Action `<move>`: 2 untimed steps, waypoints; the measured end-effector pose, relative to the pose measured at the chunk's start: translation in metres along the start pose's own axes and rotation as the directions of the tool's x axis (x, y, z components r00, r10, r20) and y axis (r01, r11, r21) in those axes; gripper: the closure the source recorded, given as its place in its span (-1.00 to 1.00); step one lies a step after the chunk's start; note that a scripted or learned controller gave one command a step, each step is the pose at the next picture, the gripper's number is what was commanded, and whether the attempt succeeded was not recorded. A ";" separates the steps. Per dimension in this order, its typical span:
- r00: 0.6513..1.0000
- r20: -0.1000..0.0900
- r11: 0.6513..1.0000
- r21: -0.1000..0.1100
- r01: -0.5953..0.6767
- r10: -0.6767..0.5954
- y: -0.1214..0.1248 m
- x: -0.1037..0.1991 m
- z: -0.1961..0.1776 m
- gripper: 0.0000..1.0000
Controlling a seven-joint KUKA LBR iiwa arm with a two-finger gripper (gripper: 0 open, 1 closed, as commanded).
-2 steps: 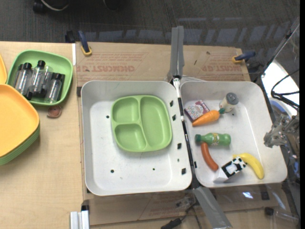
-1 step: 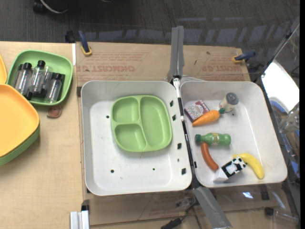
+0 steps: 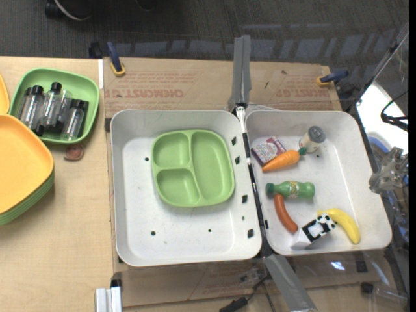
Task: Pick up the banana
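The yellow banana (image 3: 344, 225) lies in the right bin (image 3: 364, 142), close to its front right corner. It touches a black-and-white toy (image 3: 318, 228) on its left. A grey metal part that looks like my gripper (image 3: 388, 171) sits at the view's right edge, just outside the right bin's right wall. It is well apart from the banana, further back and to the right. Nothing is seen held in it.
The right bin also holds a red sausage (image 3: 285, 214), a green bottle (image 3: 291, 189), a carrot (image 3: 282, 160), a pink packet (image 3: 267, 150) and a small grey-capped bottle (image 3: 312, 139). A green divided plate (image 3: 193, 168) lies in the left bin (image 3: 130, 194). Orange plates (image 3: 23, 168) and a tray of vials (image 3: 55, 106) stand far left.
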State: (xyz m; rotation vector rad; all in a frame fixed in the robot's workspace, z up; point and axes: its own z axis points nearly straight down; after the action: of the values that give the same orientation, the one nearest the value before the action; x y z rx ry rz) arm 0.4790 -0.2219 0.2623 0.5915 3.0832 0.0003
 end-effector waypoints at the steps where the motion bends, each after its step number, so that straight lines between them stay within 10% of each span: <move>1: 0.990 -0.001 0.990 0.000 0.140 -0.140 0.000 0.001 0.025 1.00; 2: 0.941 -0.001 0.941 -0.001 0.339 -0.339 0.000 0.001 0.042 1.00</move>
State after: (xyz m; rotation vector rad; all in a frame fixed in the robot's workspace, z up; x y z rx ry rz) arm 0.4787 -0.2213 0.2199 0.0513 3.1396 0.0013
